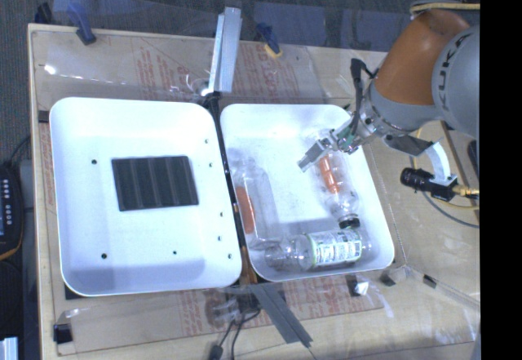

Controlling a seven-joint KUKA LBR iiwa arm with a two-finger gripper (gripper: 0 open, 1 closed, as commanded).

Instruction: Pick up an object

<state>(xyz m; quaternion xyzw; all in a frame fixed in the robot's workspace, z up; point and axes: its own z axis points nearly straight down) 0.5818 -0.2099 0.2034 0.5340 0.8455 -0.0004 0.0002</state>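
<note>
Gripper is down inside the right bin, upper-right part, just above the orange-banded clear bottle. Can't tell from this angle whether it's apart or together, and nothing visibly sits in it, so I'm not calling this a grasp.

Candidate objects, all relative to the right bin:
- orange-banded clear bottle: right of centre, lying down, top end touching or just under the tool.
- clear tube with orange stripe: along the left wall.
- labelled bottle with black cap: along the bottom wall, on its side.

Left bin holds a dark ridged slab, well apart from the arm.

Risks, my read:
- Bottle is round, slick, lying flat: off-centre closure likely rolls it out.
- Contact near the end rather than the middle: it pivots and drops on lift.
- Transparent plastic: bad depth estimate, closes on air.
- Right wall is near: collision if the approach drifts.
</note>
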